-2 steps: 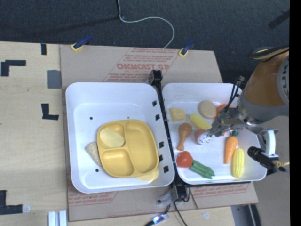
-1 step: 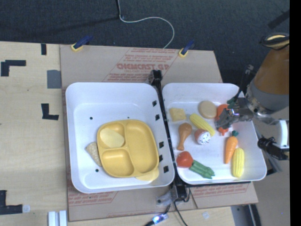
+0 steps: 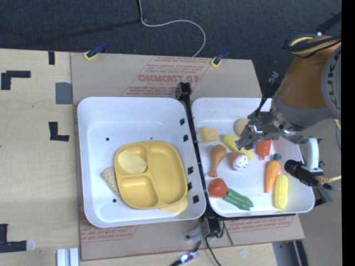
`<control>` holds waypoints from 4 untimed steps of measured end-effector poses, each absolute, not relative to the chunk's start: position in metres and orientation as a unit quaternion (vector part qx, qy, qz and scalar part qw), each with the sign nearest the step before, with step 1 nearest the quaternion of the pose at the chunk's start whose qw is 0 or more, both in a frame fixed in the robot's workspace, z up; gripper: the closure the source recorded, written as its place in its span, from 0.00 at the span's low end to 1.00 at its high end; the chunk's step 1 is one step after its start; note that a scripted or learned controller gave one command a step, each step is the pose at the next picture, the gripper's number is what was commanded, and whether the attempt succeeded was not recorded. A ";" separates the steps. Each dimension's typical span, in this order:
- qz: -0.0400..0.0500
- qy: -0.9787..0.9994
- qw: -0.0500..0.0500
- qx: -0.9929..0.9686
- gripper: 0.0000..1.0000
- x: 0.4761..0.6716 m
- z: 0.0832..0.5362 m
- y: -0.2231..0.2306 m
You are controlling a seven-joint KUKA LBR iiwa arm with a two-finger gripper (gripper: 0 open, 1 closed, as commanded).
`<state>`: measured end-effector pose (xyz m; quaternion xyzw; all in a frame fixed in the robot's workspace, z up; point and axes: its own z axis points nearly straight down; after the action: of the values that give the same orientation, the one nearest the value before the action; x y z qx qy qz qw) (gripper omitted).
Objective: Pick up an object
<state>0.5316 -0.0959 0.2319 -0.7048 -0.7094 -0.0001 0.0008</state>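
My gripper (image 3: 250, 136) hangs low over the middle of the right bin (image 3: 222, 111), just above a small yellow piece (image 3: 232, 142) and a white speckled ball (image 3: 240, 161). Close around it lie a red piece (image 3: 264, 147), a beige round thing (image 3: 240, 127), a chicken drumstick (image 3: 217, 157), a pale cheese-like block (image 3: 209, 134), a carrot (image 3: 271, 174), a corn cob (image 3: 281, 191), a tomato (image 3: 217, 188) and a green vegetable (image 3: 238, 199). Nothing shows clearly between its fingers.
The left bin (image 3: 97, 115) holds a yellow divided plate (image 3: 151, 174) with a pale round chip in one compartment, and flat pieces poke out from under it. A black divider (image 3: 191, 143) runs between the bins. A cable (image 3: 166, 24) loops behind the bench.
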 end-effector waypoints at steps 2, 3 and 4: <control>0.001 -0.708 0.001 -0.706 1.00 0.523 0.216 -0.035; 0.000 -0.708 0.000 -0.707 1.00 0.520 0.234 -0.044; 0.002 -0.707 0.001 -0.707 1.00 0.520 0.214 -0.046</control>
<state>0.5197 -0.0464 0.2141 -0.7070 -0.7072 0.0019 0.0013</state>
